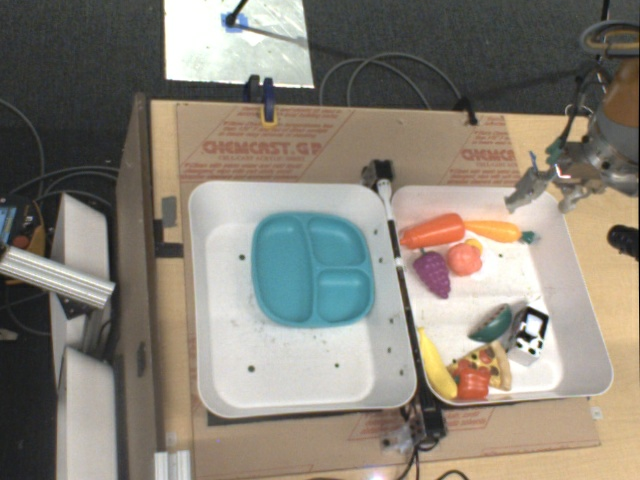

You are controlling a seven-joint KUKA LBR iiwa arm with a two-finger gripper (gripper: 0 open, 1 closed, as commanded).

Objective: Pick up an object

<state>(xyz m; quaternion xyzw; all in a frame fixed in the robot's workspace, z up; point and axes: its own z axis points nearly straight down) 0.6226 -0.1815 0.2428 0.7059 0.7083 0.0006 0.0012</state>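
My gripper (547,190) hangs open above the back right corner of the right bin (580,298), with nothing between its fingers. Just left of it and lower lie a small orange carrot (493,231) and a larger red-orange carrot (432,231). A pinkish round fruit (463,258) and a purple bunch of grapes (432,273) sit in front of them. Near the bin's front lie a yellow banana (431,360), a red and yellow toy (475,378), a teal and dark piece (492,323) and a black-and-white cube (531,332).
A teal divided plate (312,268) lies in the left bin (225,368). A black clip (380,175) sits at the back where the two bins meet. Cables run behind the bench, and a metal rail (55,276) stands at the far left.
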